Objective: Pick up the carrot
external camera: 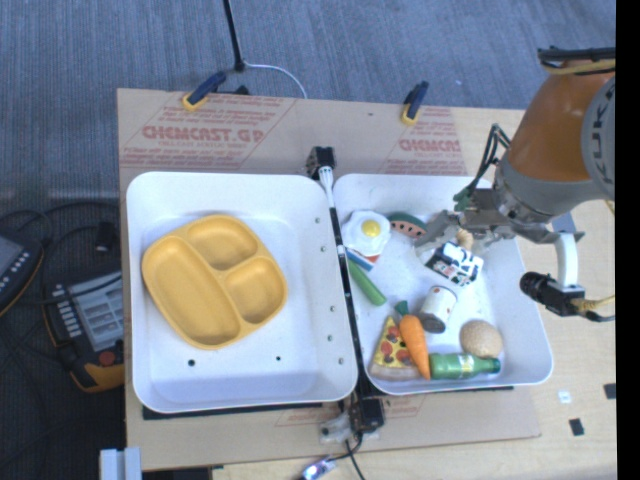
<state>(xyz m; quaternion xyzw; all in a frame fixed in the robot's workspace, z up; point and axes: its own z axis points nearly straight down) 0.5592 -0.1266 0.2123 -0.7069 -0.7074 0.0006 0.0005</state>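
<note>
The carrot [414, 344] is orange with a green top and lies in the right bin [530, 353], near its front edge. A pizza slice [389, 348] lies against its left side and a green bottle [466, 366] touches its lower end. My gripper [455, 236] hangs over the back half of the same bin, well behind the carrot and a little to its right. It is just above a black-and-white block [455, 264]. The wrist hides how the jaws stand.
Also in the right bin are a fried egg [367, 230], a watermelon slice [405, 225], a green vegetable [367, 284], a white can [436, 308] and a tan potato [481, 338]. A yellow divided plate [213, 278] lies in the left bin [160, 368].
</note>
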